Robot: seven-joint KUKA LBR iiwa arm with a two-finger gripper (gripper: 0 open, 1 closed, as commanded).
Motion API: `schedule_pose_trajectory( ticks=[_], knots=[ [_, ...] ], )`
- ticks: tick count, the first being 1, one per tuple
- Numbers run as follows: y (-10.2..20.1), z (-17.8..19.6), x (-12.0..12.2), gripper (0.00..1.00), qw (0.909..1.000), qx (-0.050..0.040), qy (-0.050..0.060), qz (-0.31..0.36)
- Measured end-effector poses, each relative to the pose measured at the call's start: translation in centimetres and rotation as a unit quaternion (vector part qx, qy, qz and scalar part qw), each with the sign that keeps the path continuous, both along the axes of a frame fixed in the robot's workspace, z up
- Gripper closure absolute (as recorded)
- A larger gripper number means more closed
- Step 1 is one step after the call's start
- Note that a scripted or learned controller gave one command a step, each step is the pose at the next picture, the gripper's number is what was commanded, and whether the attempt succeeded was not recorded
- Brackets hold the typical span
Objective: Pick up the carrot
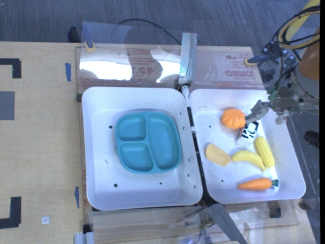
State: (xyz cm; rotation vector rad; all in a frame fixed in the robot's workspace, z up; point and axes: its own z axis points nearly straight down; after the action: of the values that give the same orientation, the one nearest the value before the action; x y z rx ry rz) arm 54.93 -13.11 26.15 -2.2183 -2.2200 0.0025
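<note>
Left of the divider (188,55) I see a blue tray (149,141); right of it, pumpkin (233,118), banana (248,158), then carrot (257,184) lying flat at the near edge, untouched. My gripper (256,113) hangs just beside the pumpkin, grasping nothing; its spread I cannot tell.
</note>
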Motion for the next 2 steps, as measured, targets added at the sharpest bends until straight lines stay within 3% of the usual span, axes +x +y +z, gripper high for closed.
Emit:
schedule_pose_trajectory(
  ticks=[1, 2],
  knots=[
    [0.0, -6.1, 5.4, 0.0, 0.9913, -0.0003, -0.001, 0.132],
    [-0.2, -17.3, 8.3, 0.0, 0.9772, -0.0019, -0.006, 0.212]
  ],
)
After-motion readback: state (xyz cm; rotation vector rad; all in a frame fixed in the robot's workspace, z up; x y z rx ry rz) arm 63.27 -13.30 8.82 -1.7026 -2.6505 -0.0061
